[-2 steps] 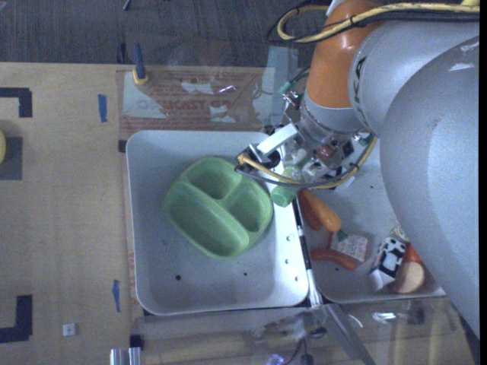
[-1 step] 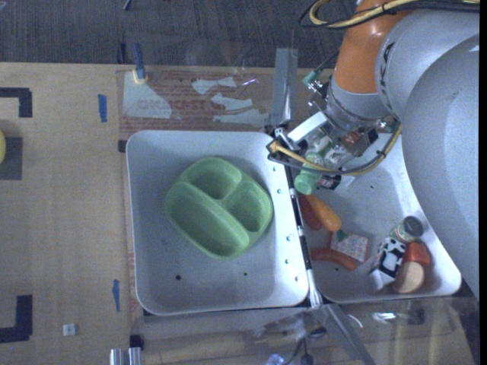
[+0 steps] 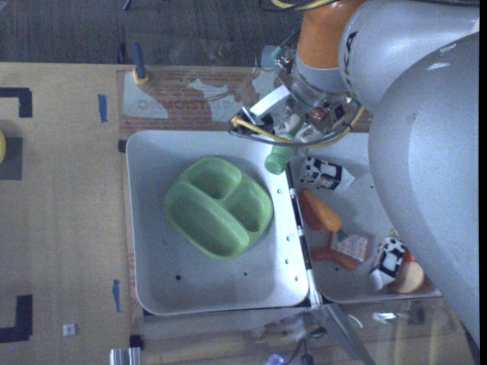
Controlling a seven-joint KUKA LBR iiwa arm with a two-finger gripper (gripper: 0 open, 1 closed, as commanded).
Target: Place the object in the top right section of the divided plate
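Seemingly, the gripper [image 3: 293,131] held a small green cylinder [image 3: 278,160] just below its fingers, hanging over the divider between the bins, right of the divided plate [image 3: 219,205]. It looked light, rigid, smooth plastic, best pinched across its middle.

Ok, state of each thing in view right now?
Divided plate: upright in left bin, sections bare.
Green cylinder: tilted, under the pincer, at the left bin's right edge.
Carrot: lying in right bin.
Black-and-white carton: lying on its side.
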